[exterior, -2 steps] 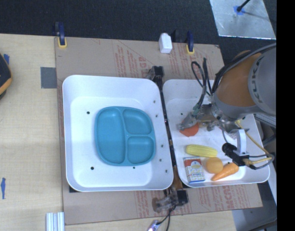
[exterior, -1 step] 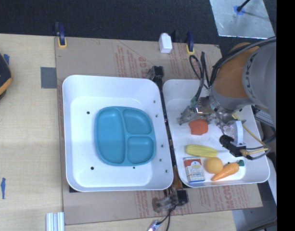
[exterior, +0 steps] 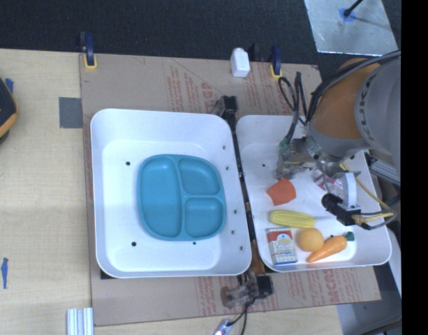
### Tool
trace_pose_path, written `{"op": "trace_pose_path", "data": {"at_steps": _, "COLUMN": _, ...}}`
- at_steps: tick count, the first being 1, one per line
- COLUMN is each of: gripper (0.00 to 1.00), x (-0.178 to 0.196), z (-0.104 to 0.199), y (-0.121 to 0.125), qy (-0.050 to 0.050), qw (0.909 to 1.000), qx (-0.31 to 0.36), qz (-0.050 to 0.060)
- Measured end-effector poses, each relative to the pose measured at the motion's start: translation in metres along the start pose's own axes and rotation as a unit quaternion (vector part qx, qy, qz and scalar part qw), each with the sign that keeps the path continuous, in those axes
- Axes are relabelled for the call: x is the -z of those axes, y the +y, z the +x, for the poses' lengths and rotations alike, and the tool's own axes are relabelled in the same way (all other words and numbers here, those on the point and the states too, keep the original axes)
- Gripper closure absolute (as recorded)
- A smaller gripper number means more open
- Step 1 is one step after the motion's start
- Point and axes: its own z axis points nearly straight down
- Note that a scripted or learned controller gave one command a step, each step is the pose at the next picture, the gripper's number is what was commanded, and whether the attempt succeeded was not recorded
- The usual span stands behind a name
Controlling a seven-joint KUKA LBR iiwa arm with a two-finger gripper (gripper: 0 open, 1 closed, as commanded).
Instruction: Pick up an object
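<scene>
My tool (exterior: 295, 165) low in right bin (exterior: 255, 138), above orange block (exterior: 282, 191), corn (exterior: 292, 219), orange (exterior: 311, 239), carrot (exterior: 328, 248) nearby, blue plate (exterior: 181, 196) in left bin (exterior: 105, 187).

At the right of the frame, the arm (exterior: 371, 110) is a fat grey cylinder with an orange band; black cables loop beside its dark metal wrist.

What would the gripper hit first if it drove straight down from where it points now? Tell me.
Probably the bare floor of the right white bin: the gripper hangs just above the small orange-red block, though depth is unclear.
</scene>
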Motion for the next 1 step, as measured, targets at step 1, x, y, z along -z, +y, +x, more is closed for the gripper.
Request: {"op": "trace_pose_path", "data": {"at_steps": 1, "gripper": 0.00, "x": -0.0001, "z": 0.0000, "y": -0.0001, "qy": 0.000, "qw": 1.0000, "qx": 0.000, "qz": 0.000}}
